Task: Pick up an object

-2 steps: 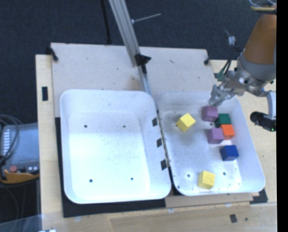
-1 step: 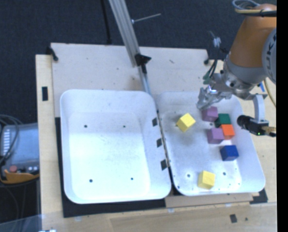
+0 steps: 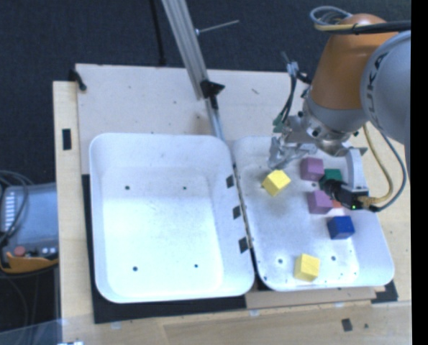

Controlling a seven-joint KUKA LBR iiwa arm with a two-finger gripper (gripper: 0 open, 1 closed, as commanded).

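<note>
At seven o'clock from the hand (image 3: 284,152), just beside it: yellow foam cube (image 3: 276,182), tilted; finger state indiscernible.

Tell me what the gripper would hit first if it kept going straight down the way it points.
Most likely the yellow block near the right bin's left wall: the gripper hangs just above it. Depth is unclear from this slanted view, so it could land on bin floor beside the block.

Bench (image 3: 142,99) with two white bins (image 3: 163,214).
</note>
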